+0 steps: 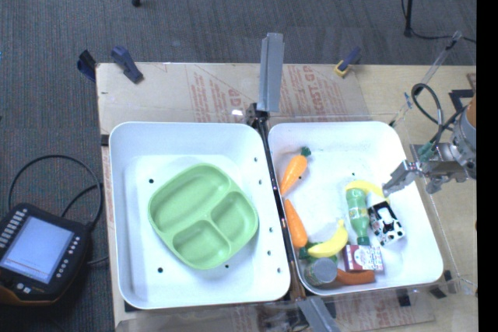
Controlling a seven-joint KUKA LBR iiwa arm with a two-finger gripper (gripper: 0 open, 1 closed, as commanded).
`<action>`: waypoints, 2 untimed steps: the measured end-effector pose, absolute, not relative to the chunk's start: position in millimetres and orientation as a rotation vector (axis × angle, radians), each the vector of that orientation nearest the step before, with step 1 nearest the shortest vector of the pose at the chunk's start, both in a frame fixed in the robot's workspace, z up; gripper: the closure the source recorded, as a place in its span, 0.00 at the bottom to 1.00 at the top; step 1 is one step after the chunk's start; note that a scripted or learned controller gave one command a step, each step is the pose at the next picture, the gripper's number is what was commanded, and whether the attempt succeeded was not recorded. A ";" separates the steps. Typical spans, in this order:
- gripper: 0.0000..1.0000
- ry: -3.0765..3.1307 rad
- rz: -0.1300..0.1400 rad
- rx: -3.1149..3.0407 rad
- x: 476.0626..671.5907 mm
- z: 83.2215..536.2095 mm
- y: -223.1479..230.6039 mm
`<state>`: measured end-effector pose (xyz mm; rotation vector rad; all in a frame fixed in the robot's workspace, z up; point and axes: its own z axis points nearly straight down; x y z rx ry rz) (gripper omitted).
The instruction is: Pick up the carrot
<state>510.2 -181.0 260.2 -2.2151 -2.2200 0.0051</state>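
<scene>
Hanging over the right rim of the bin [334, 123], my gripper [403, 176] was open or closed, I could not tell which. The carrot [292, 169] lay well apart, just beside the left wall. I think this wall could block me, or the second carrot [295, 223], touching the banana [331, 242], could draw my aim.

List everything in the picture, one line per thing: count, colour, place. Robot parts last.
bins: 2, white, side by side on the bench
divided plate: 1, light green, left bin
carrots: 2, orange, left side of right bin, one below the other
banana: 1, yellow, right bin, near front
bottle: 1, green, right bin centre
small carton: 1, red, right bin front
black-and-white object: 1, right bin, beside the bottle
tablet: 1, dark, floor at left
clamps: 3, blue, bench back edge
gripper: 1, grey, above right bin's right edge, nothing between its fingers
</scene>
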 end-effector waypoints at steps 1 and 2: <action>0.00 -2.379 0.004 -2.045 522.2 303.8 -168.6; 0.00 -2.514 0.005 -1.870 572.9 152.1 -87.9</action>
